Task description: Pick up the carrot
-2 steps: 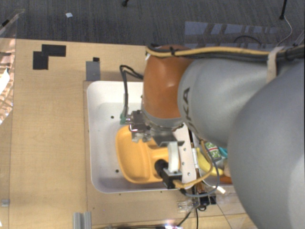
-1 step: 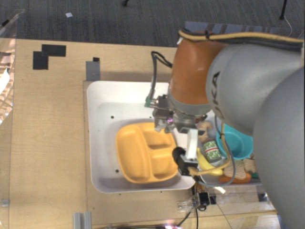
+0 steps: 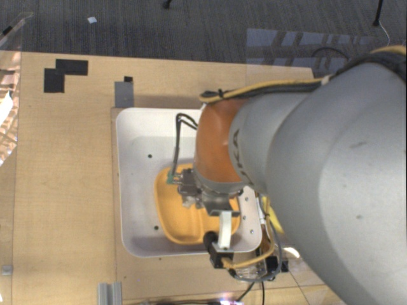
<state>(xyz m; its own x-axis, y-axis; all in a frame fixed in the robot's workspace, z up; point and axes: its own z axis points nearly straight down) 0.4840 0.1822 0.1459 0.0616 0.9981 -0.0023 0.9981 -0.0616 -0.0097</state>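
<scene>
My arm covers most of the view, its orange band (image 3: 213,142) hanging over the left white bin (image 3: 137,145). The gripper (image 3: 198,194) points down from the wrist into the bin's near right part. Under and beside it lies a yellow-orange rounded thing (image 3: 175,218) on the bin floor, partly covered by the wrist. I cannot tell whether this thing is the carrot. The gripper's tips are hidden behind its own body, so contact with the thing cannot be made out.
The grey arm hides the right bin. A yellow cable (image 3: 267,89) runs along the arm. Black tape marks (image 3: 63,74) and a grey bracket (image 3: 124,93) sit on the wooden bench beyond the left bin. The bin's left half shows bare white floor.
</scene>
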